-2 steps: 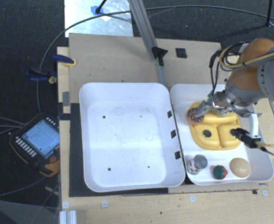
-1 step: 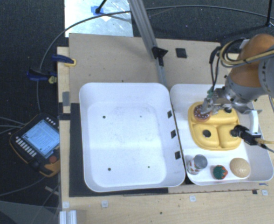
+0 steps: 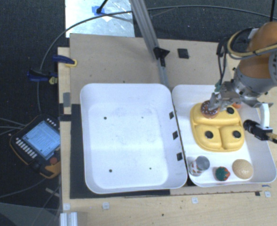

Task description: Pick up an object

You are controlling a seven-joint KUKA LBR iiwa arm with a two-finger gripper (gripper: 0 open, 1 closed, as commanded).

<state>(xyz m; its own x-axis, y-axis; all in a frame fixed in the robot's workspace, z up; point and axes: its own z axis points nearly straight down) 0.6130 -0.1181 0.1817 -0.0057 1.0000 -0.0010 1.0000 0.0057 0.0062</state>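
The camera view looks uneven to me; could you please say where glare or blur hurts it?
In the camera view, the shiny silver sheet above the bench glares; the large white left bin looks washed out; the two-finger gripper over the yellow moulded plastic toy is small and soft.

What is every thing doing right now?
yellow toy: lying flat in right bin, tool above it
tool: down over the yellow toy's top left corner
tan ball: resting in right bin
green and red ball: resting beside tan ball
small grey thing: resting near bin's corner
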